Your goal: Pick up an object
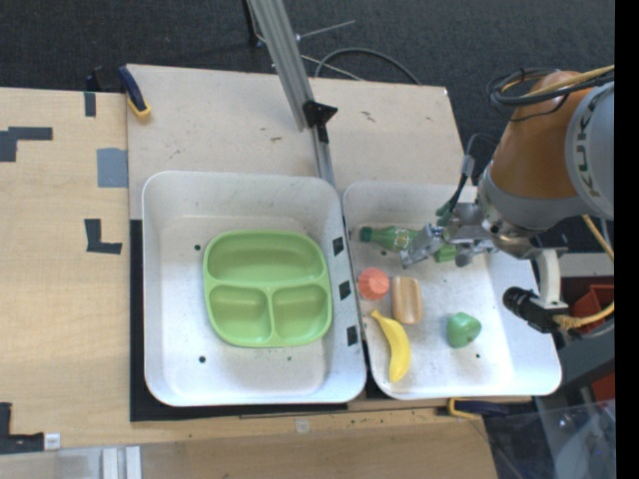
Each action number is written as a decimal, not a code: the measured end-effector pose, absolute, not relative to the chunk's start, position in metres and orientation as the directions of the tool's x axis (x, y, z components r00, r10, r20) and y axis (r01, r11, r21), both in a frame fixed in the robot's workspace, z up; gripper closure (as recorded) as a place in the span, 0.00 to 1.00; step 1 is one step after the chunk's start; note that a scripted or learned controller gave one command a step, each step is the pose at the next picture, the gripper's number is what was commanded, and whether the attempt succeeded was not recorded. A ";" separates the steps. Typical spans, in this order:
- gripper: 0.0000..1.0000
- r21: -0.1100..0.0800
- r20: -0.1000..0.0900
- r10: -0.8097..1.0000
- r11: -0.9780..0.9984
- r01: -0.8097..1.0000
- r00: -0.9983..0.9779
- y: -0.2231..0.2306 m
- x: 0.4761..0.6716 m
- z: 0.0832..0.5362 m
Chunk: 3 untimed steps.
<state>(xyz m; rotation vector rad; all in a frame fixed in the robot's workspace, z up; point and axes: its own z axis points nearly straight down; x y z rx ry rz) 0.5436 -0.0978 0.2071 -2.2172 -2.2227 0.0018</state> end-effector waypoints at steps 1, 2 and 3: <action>0.00 -0.002 0.001 1.000 0.002 1.000 -0.002 -0.098 0.544 0.207; 0.00 -0.008 0.000 1.000 0.001 1.000 -0.001 -0.096 0.547 0.144; 0.00 0.020 -0.007 1.000 -0.001 1.000 0.001 -0.099 0.553 0.122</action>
